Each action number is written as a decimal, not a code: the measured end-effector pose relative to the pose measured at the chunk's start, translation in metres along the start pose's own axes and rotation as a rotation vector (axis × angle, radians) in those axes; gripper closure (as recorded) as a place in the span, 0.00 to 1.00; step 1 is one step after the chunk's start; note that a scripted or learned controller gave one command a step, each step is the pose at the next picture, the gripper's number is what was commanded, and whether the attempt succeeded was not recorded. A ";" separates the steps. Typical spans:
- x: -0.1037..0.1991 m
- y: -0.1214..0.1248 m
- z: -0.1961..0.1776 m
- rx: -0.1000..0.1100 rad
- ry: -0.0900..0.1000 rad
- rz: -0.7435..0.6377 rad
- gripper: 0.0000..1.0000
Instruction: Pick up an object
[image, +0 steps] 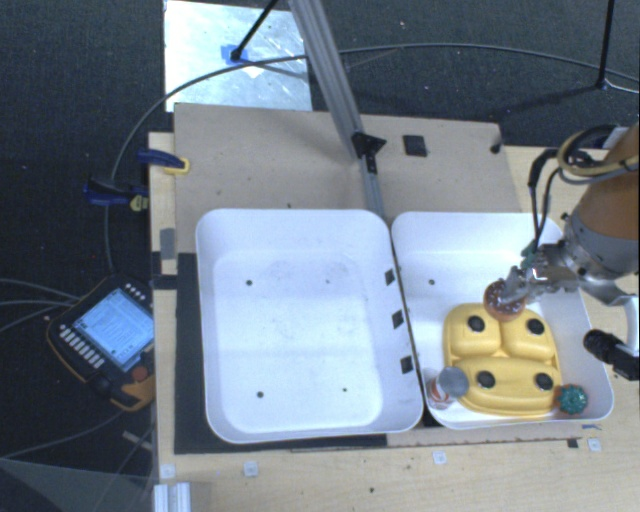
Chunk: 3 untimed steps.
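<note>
the tool (512, 290) is seen low in the right bin (450, 250), over a brown round thing (497, 298) beside the yellow toy (500, 362); grip can't be told.

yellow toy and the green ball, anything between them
Nothing: in the camera view the green ball sits right against the yellow toy's lower right corner in the right bin, with no other thing between.

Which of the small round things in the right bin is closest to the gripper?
The brownish ring, right at the gripper by the yellow toy's top edge. The grey ball and green ball lie at the bin's near edge.
</note>
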<state>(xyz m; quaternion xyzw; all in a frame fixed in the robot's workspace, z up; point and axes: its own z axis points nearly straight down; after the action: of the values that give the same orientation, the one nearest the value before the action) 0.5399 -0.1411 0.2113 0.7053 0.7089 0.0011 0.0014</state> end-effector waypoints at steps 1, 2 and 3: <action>0.058 0.007 -0.009 0.000 0.002 -0.006 1.00; 0.119 0.001 -0.003 0.003 0.003 -0.006 1.00; 0.179 0.004 -0.013 0.002 0.003 -0.007 1.00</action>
<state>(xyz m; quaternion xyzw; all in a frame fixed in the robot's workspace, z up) 0.5426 0.0378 0.2238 0.7029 0.7113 0.0016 -0.0005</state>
